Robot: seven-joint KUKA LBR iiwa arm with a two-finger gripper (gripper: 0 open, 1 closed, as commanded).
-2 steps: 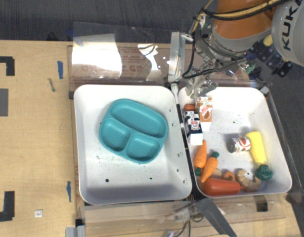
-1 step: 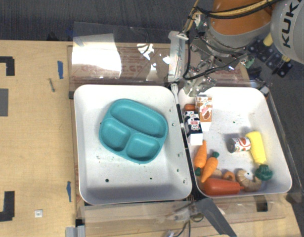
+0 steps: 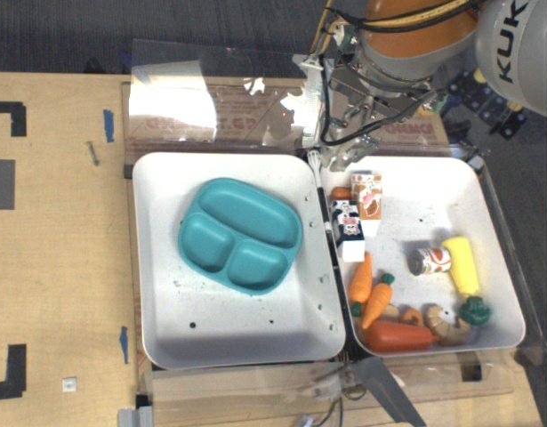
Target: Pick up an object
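A single fixed camera looks down at a slant from above the bench (image 3: 51, 238), near enough that the two white bins take up most of the width. The left bin (image 3: 157, 327) and right bin (image 3: 495, 238) lie side by side. The arm (image 3: 415, 16) enters from the upper right.

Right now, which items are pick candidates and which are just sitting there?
Pick candidates, all in the right bin:
carrots
yellow corn
small can
cartons
red pepper

Lying about:
teal divided plate in the left bin
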